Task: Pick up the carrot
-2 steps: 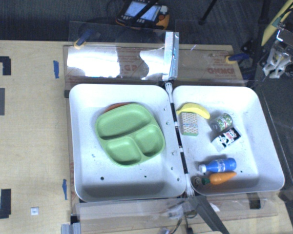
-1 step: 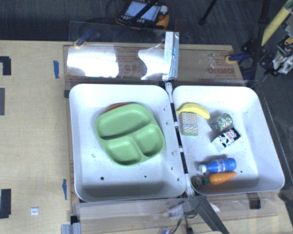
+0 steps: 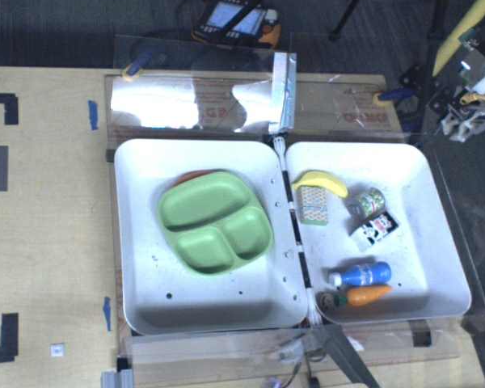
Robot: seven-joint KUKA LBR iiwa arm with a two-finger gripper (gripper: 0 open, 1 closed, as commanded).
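Gripper point(image 3: 467, 120) parked outside the right bin point(image 3: 436, 217), beyond its far right corner; whether it is spread or closed cannot be told at this size. Carrot point(image 3: 369, 295) lies in that bin against the near wall, well apart from the gripper, down and to the view's left. Its long axis runs nearly left-right. Blue bottle point(image 3: 361, 276) lies just behind it, parallel, crowding a descent.

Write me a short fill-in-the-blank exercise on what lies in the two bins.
1. The carrot lies in the ____ bin, near its front edge.
2. Just behind the carrot lies a ____ bottle.
3. The green tray has ____ compartments.
4. The banana lies just behind the ____.

Missing words: right; blue; three; sponge
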